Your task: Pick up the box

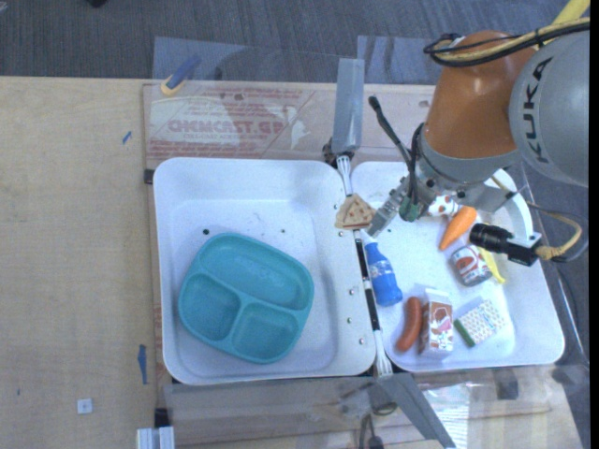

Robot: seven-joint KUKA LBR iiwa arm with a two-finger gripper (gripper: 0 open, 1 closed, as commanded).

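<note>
Two boxes lie near the front of the right bin. One is a red and white carton lying flat, the other a small patterned box turned at an angle just to its right. My gripper hangs below the orange wrist band over the back left part of that bin. It is well behind both boxes and apart from them, close to a sandwich wedge. Nothing shows in its grasp.
Also in the right bin are a blue bottle, a sausage beside the carton, a can, a carrot and a yellow piece. The left bin holds a teal divided plate.
</note>
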